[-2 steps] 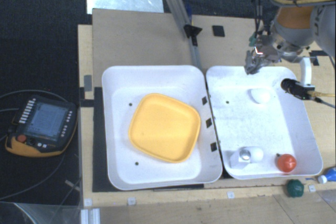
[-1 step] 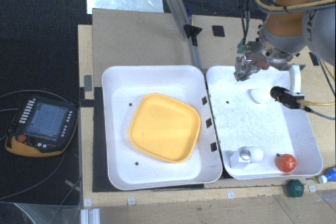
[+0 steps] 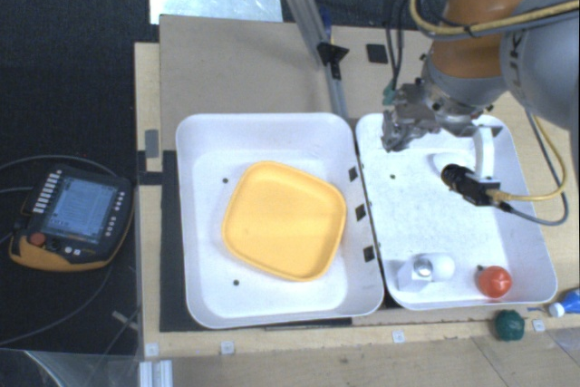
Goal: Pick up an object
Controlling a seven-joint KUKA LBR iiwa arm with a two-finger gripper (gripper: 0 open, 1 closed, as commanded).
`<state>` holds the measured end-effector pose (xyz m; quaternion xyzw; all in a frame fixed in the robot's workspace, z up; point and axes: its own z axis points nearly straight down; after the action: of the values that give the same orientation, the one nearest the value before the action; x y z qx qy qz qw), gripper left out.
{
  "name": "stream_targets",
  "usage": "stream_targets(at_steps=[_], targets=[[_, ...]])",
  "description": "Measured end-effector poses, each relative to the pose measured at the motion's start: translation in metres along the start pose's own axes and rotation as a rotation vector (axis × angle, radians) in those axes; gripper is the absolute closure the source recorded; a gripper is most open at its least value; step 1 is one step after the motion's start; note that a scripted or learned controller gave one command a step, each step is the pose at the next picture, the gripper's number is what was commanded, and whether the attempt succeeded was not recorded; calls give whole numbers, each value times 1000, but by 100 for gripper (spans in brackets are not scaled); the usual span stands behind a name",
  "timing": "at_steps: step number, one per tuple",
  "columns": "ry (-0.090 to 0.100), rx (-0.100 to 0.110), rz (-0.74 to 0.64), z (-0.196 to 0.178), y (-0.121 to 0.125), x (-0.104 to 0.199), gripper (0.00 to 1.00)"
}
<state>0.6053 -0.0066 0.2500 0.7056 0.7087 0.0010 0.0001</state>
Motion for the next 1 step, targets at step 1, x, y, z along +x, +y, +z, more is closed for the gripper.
stream_targets(at_steps=[1], targets=[[0,1,0,-1,-30,51,100]])
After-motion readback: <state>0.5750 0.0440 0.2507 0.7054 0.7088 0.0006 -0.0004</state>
